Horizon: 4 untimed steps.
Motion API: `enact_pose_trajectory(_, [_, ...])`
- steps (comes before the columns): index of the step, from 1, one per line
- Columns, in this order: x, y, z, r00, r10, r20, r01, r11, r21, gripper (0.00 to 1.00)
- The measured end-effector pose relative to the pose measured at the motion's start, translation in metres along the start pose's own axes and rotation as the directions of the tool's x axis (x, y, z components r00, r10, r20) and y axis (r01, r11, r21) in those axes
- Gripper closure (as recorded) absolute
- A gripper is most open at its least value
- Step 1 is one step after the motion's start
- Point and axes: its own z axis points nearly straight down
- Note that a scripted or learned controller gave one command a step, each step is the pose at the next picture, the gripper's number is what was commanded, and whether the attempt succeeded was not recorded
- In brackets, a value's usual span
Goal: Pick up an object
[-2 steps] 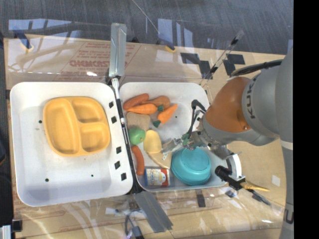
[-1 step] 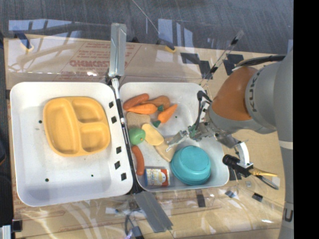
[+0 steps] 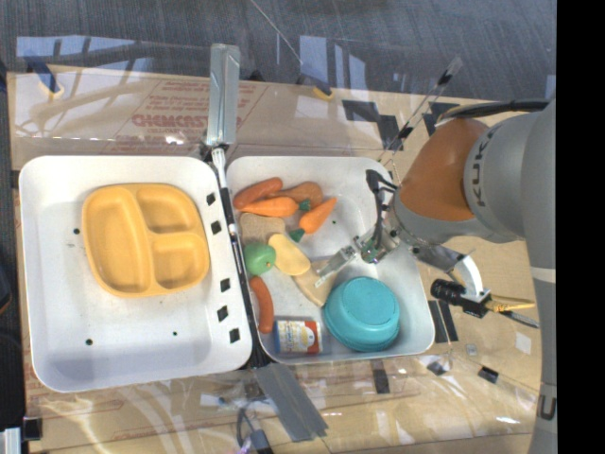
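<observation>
The left bin (image 3: 57,339) holds a yellow divided tray (image 3: 145,237) lying flat in its upper middle, with bare white floor around it. Just right of that bin, touching it along a dark clipped seam, sits the right bin (image 3: 416,291), and everything else lies inside this one. At its upper left, three carrots (image 3: 274,200) are heaped together, and a fourth carrot with a green top (image 3: 317,216) lies tilted just right of them. Below the heap, against the bin's left wall, is a small green fruit (image 3: 258,258), with a pale yellow piece (image 3: 288,253) touching its right side. Under the green fruit a reddish sausage (image 3: 262,303) lies lengthwise along the wall. At the bin's lower edge a small can with a red label (image 3: 296,337) lies on its side, just left of a teal bowl (image 3: 363,312) that rests at the lower middle. The gripper (image 3: 364,251) hangs low inside the right bin, just above the bowl's upper rim and right of the pale yellow piece, with a thin metal finger (image 3: 331,265) stretching left toward that piece. Whether the jaws are spread or closed cannot be told from here, and nothing can be seen between them. The grey arm with its orange band (image 3: 444,173) reaches in over the bin's right wall.
</observation>
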Motion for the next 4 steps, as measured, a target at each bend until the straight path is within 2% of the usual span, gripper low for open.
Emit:
enact_pose_trajectory(1, [0.086,-0.011,0.000,0.967,0.255,0.001,-0.255,0.967,-0.007,0.00])
enact_pose_trajectory(2, [0.086,-0.010,-0.011,0.968,0.250,0.000,-0.250,0.968,-0.006,1.00])
enact_pose_trajectory(3, [0.165,0.022,-0.095,0.847,0.531,-0.002,-0.531,0.847,0.010,1.00])
enact_pose_trajectory(4, [0.138,0.070,-0.186,0.522,0.853,0.004,-0.853,0.522,0.010,1.00])
